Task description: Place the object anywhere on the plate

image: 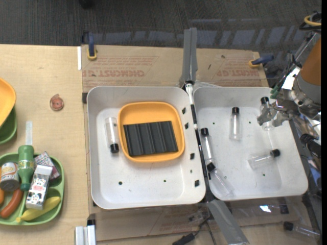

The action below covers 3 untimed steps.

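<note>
The orange plate sits in the left bin with a dark ridged block lying on it. A clear vial with a black cap lies just left of the plate. My gripper hangs over the right edge of the right bin. Another black-capped clear vial is right against the gripper's tip. I cannot make out whether the gripper grips it. More vials lie in the right bin: one at the upper middle, one along the left wall, one at the lower right.
A further clear vial rests at the right bin's front left corner. A metal divider post rises behind the seam between the bins. A green tray of toy food and an orange dish stand at far left.
</note>
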{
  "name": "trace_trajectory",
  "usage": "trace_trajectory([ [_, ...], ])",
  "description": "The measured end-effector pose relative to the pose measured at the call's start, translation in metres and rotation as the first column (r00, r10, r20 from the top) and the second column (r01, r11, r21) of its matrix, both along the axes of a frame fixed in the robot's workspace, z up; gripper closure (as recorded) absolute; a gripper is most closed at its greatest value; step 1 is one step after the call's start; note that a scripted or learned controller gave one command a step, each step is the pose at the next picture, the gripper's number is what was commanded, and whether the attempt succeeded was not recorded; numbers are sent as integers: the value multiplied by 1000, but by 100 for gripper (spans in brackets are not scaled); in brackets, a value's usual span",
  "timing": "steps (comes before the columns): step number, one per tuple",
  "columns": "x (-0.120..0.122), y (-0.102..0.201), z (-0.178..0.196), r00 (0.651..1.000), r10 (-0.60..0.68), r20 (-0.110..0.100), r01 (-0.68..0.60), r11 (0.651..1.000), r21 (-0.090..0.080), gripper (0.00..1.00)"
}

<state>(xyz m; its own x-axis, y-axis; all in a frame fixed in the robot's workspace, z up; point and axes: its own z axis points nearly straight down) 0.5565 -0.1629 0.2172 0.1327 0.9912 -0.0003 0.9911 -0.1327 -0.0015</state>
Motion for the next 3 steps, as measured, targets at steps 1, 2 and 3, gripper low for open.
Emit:
trace_trajectory([
  [1,64,-23,-21,999,-41,-1,41,999,-2,100],
  [2,102,-42,-2,997,-79,0,79,997,-2,100],
  [3,103,-46,30,1000,28,2,-28,1000,-3,100],
])
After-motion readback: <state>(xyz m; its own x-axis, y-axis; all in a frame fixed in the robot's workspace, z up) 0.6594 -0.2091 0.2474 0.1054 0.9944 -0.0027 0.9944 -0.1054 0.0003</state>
